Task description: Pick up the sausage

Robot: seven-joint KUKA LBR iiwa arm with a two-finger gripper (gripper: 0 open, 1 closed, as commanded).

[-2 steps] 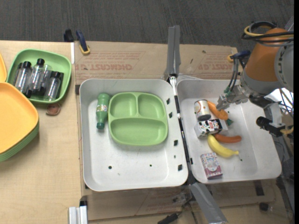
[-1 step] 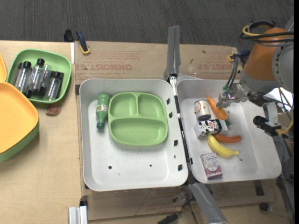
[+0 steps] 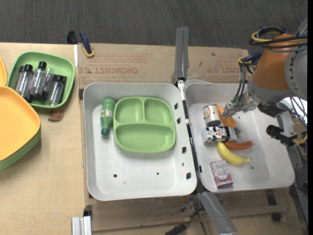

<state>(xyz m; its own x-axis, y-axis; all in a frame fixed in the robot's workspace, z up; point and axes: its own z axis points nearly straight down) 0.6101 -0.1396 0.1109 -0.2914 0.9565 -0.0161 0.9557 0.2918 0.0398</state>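
nearest the camera in the right bin (image 3: 274, 177) a small pink packet (image 3: 221, 174) is seen, then a banana (image 3: 232, 154), and just beyond it, touching its upper side, the sausage (image 3: 238, 145) lies flat, red-orange, with a black-and-white carton (image 3: 216, 134) at its left end and a can (image 3: 211, 114) further back. the gripper (image 3: 234, 105) is placed above the back of the bin near an orange item (image 3: 228, 118), apart from the sausage, and whether it is open or closed cannot be told. the approach step is judged to be in hand; a move toward the camera and a descent onto the sausage, clear of the banana, would be called for.

Bench (image 3: 58, 180) with 2 bins (image 3: 137, 180)
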